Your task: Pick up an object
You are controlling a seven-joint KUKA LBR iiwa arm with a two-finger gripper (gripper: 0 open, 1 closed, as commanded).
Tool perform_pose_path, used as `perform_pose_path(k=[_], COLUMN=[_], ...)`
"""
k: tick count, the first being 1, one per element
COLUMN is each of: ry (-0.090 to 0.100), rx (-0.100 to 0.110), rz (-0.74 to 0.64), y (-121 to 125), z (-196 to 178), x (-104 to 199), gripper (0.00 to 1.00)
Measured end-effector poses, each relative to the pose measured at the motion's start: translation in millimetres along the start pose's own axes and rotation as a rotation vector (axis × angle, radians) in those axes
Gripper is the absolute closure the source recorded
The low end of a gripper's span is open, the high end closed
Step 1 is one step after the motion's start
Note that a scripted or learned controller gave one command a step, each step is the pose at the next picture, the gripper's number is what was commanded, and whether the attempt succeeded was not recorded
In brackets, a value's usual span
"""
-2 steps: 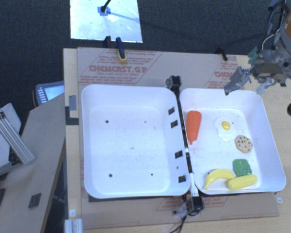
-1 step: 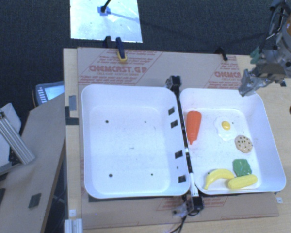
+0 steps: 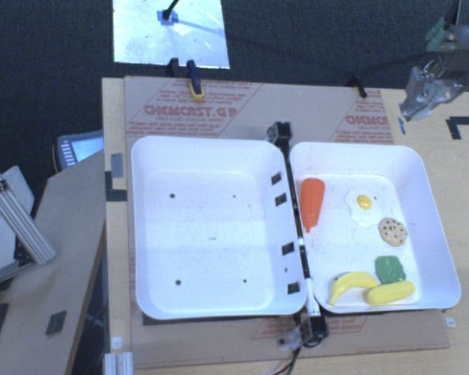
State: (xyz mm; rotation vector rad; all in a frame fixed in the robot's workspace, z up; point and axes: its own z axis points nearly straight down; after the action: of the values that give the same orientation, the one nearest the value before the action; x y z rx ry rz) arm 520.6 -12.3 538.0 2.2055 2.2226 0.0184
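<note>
Nothing is picked yet: carrot, egg, cookie and banana lie in the right bin, while the gripper hangs well above, jaws' opening impossible to tell.

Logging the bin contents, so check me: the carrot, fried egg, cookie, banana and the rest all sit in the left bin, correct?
Not quite. The camera view shows the carrot, fried egg, cookie, banana and the rest in the right bin, not the left bin.

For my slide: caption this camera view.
Gripper above right bin holding carrot, fried egg, cookie, banana.
</note>
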Motion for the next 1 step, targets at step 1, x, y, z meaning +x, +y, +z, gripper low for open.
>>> perform_pose_path(k=[1], ry=[0.001], rx=[0.012], rz=[0.0], y=[-34.4], z=[1.6], x=[41.5], gripper=[1.0])
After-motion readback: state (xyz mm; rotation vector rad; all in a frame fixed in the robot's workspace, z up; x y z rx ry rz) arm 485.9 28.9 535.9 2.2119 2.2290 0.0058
